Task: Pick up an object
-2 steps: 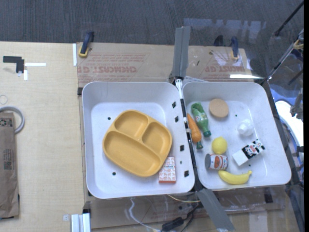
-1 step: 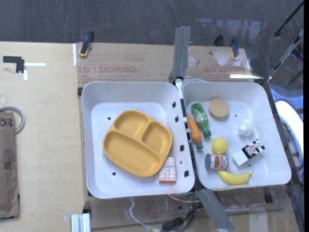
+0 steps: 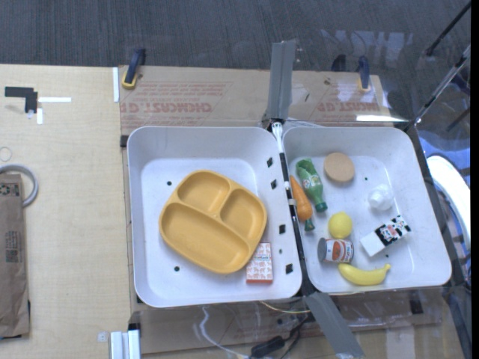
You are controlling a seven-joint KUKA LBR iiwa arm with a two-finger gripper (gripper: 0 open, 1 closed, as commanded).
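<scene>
Banana (image 3: 364, 274) in R bin (image 3: 419, 155), near edge

brown paper bag (image 3: 13, 253) cut off by left edge, small white object (image 3: 380, 197) too blurred to identify

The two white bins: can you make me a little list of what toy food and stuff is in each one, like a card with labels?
left bin: yellow divided plate, small red-and-white box touching the plate's near edge
right bin: green bottle, carrot, round tan cookie, lemon, can, banana, cow-print carton, small white lump
carrot and bottle: lying side by side, against the divider
banana: nearest the front wall
can: lying on its side
</scene>
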